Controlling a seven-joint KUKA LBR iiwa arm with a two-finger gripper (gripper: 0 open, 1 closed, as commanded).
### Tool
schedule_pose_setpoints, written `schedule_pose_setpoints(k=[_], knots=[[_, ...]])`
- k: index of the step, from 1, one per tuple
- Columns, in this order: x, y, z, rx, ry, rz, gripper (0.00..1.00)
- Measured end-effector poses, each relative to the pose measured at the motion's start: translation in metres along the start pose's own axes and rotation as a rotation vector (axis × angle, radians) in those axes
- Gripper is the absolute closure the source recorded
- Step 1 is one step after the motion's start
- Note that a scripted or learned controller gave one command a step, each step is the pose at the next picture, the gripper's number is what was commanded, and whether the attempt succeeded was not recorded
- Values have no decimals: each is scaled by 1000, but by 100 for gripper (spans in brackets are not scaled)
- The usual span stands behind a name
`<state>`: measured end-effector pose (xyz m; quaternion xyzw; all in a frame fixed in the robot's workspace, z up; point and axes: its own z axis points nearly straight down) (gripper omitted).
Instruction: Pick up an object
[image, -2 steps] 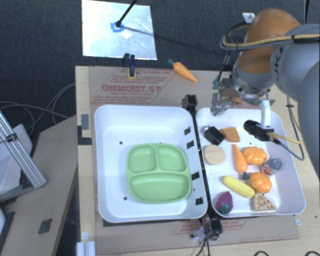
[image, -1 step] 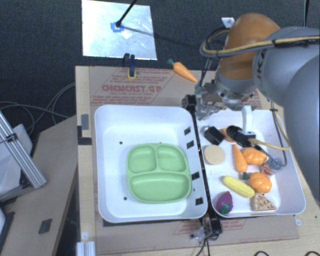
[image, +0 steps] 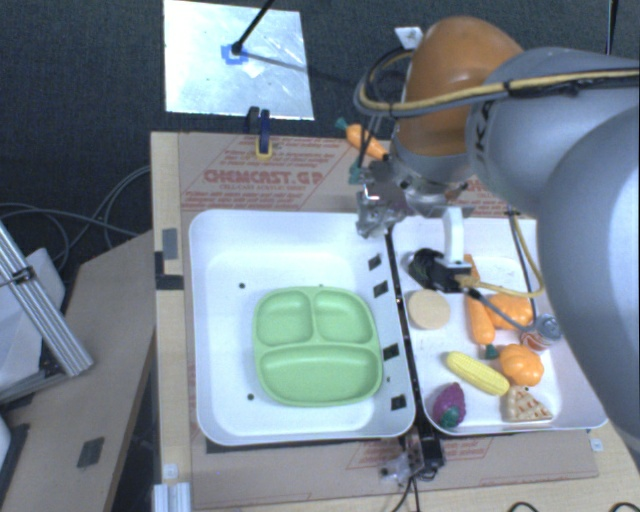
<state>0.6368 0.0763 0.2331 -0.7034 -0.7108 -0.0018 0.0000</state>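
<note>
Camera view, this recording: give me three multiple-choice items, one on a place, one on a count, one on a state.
1. Where is the green plate?
A. left bin
B. right bin
C. on the bench outside the bins

2. How many compartments does the plate have?
A. two
B. three
C. five

3. How does the corn cob sit?
A. standing upright
B. lying flat
C. lifted in the air

Answers: 1 A, it rests on the left bin floor. 2 B, two small above one wide. 3 B, it lies on the right bin floor among other toy food.

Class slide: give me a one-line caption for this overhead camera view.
KUKA arm reaches over two white bins: green divided plate in the left, toy foods including a corn cob in the right.
</note>
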Motion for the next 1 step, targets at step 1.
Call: schedule_pose_setpoints(k=[1], knots=[[-1, 12, 4, 0, -2, 3, 100]])
